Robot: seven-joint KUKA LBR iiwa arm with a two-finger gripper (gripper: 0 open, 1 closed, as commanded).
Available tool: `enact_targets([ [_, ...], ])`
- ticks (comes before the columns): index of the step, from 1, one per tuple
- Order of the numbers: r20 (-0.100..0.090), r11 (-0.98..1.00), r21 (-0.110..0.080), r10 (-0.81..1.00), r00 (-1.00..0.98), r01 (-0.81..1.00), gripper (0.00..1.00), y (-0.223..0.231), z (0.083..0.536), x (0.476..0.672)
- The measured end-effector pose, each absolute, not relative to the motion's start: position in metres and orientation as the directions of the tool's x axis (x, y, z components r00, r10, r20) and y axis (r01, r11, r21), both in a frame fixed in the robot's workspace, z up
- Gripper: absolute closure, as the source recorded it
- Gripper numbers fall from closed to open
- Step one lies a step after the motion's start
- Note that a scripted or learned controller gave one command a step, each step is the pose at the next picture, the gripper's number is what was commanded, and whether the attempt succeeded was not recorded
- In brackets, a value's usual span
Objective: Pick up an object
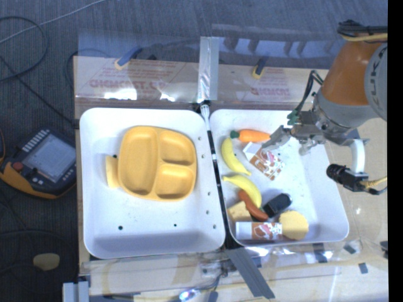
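Left bin (94, 187) holds a yellow divided tray (157, 162), lying flat, not a likely target. Right bin (327, 187) has the pickable clutter bunched on its left side: two bananas (232, 156), a carrot (255, 134), a snack packet (267, 162), a black block (277, 202), a bottle (267, 230). Gripper (286, 137) hangs above the packet and carrot, fingers apart, nothing between them, probably lined up to drop onto that pile. Arm (352, 74) reaches in from the right.

Arm (359, 74) cut off by right edge. Yellow piece (111, 172) mostly hidden under the divided yellow plate (157, 162). Hot dog (252, 205) partly covered by banana (242, 184) (print on small packet (267, 162) too small to read).
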State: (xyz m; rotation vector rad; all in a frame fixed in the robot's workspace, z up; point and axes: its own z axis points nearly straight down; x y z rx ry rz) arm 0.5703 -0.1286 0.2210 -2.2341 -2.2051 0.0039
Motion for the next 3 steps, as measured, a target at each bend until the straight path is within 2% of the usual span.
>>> enact_targets([
  [1, -0.001, 0.042, -0.003, 0.999, -0.042, 0.999, 0.0, -0.102, 0.295, 0.543],
  [2, 0.0, 0.16, -0.004, 0.987, -0.16, 0.987, 0.0, -0.08, 0.195, 0.595],
  [3, -0.003, 0.273, -0.003, 0.962, -0.273, 0.962, 0.0, -0.111, 0.17, 0.622],
])
